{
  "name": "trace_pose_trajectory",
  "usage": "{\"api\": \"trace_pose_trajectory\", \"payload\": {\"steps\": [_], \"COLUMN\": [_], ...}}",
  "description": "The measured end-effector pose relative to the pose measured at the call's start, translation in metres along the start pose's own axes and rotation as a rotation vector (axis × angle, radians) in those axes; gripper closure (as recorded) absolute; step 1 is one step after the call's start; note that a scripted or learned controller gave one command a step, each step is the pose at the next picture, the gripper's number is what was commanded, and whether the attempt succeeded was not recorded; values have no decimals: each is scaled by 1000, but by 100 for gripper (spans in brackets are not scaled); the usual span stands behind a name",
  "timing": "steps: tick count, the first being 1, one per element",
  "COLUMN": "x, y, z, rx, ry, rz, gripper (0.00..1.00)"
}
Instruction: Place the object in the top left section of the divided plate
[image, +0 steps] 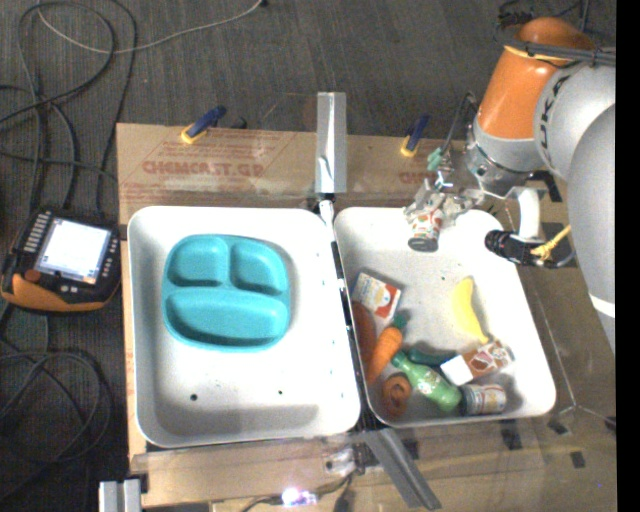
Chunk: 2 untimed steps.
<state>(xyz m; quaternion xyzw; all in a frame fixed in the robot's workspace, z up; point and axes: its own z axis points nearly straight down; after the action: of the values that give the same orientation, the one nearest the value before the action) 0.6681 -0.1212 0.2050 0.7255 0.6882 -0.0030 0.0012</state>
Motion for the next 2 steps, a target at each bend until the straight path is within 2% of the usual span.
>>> {"api": "trace_pose_trajectory", "payload": {"steps": [1,2], "x": [86,157], "y": [-4,-9], "z": [22,21], "rx": [-1,0], "ry": [6,7], "rz": [-285,-154], "gripper": [100,100]}}
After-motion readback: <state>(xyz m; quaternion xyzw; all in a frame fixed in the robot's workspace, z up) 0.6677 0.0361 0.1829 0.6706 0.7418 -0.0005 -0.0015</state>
